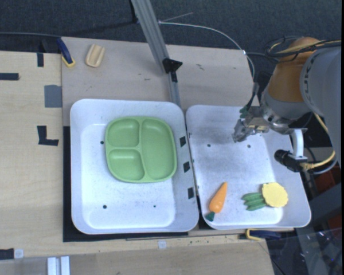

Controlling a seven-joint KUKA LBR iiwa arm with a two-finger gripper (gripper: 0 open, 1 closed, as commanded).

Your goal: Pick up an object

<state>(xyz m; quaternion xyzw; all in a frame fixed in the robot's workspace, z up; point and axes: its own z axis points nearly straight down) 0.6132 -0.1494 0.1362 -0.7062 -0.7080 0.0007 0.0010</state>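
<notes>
While the pincer, its state unclear, is hovering over the right bin, an orange carrot with a green tip is lying near the front.

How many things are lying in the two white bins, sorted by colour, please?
Green: 2, the divided plate in the left bin and the pea pods in the right bin
Orange: 1, the carrot
Yellow: 1, the round yellow piece
Total: 4
</notes>
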